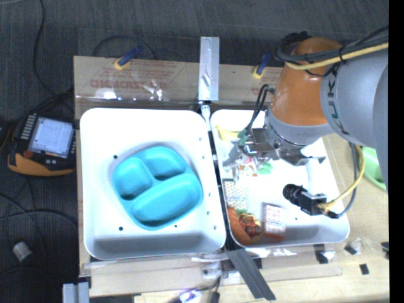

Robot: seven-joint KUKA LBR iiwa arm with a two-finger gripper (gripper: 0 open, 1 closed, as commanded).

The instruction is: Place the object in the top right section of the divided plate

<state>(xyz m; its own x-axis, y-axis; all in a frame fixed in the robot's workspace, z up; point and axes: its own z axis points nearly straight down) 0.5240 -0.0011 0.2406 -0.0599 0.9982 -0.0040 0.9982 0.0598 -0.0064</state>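
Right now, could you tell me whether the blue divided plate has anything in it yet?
Empty. The blue divided plate sits in the left bin, and all three sections show bare blue. The small objects lie in the right bin.

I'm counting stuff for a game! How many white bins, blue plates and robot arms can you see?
White bins: 2, left and right
Blue divided plate: 1, in the left bin
Robot arm: 1, over the right bin
Total: 4
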